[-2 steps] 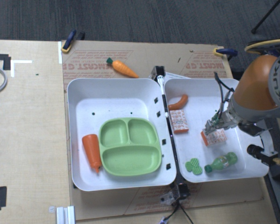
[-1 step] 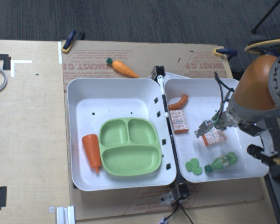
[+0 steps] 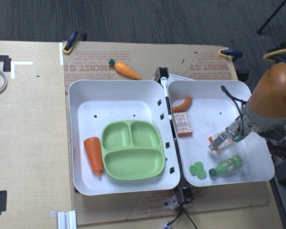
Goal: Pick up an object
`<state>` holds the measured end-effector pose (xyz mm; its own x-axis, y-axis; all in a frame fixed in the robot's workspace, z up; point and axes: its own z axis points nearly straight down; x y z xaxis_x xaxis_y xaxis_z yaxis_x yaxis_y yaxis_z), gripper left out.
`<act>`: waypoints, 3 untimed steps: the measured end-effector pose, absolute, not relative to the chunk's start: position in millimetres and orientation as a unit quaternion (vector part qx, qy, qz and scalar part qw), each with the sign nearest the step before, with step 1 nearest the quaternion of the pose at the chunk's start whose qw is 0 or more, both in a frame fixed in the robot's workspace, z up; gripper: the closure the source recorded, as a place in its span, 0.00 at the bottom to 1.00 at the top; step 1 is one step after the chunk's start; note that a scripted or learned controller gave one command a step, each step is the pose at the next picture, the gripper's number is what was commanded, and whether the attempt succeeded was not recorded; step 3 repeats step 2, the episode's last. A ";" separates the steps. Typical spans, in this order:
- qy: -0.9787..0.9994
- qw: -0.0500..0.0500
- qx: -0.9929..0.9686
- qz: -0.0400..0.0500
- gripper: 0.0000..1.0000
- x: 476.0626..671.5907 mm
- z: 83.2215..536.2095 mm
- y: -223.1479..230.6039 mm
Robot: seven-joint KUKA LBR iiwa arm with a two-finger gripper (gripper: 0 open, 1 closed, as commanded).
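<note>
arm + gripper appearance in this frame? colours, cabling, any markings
The arm enters from the right: a bulbous orange band on top, a grey housing below it. A black cable loops along its left side toward the wrist. The gripper is small, grey and metallic, with red-and-white patches near its tip. It is too blurred to read any markings.

Robotics lab: taped bench (image 3: 28,142), clamped cardboard (image 3: 133,56), toy food.

Two shallow white bins (image 3: 81,128), two orange toy carrots (image 3: 93,155), one green divided plate (image 3: 132,150), one green plastic bottle (image 3: 226,166).
</note>
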<state>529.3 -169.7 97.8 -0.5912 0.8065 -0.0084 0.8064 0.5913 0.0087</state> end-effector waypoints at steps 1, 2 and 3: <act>0.891 0.010 0.453 0.002 1.00 531.5 108.9 -171.1; 0.858 0.001 0.514 0.000 1.00 492.9 203.6 -84.0; 0.858 0.001 0.514 0.000 1.00 492.9 203.6 -84.0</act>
